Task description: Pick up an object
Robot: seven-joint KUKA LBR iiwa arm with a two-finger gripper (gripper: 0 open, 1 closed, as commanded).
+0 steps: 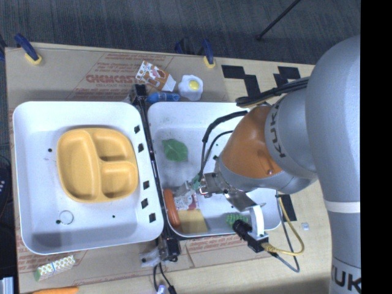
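The arm reaches from the right over the right bin [160,118], its orange band above the bin's middle. My gripper [197,188] hangs low over the bin's near left part, its fingers hidden by the wrist. Right beside it lie a red and white packet [184,201], an orange sausage-shaped piece [170,209] and a yellow block [191,222]. A green leaf-like piece [175,150] lies further back in the same bin. A small green thing [234,219] peeks out under the wrist at the near edge.
The left bin [30,225] holds a yellow divided tray [98,162]. Behind the bins on the cardboard sit a small printed carton [149,75], a blue item [163,97] and a white and yellow egg-like toy [191,86]. A wrapped candy [54,266] lies at the front left.
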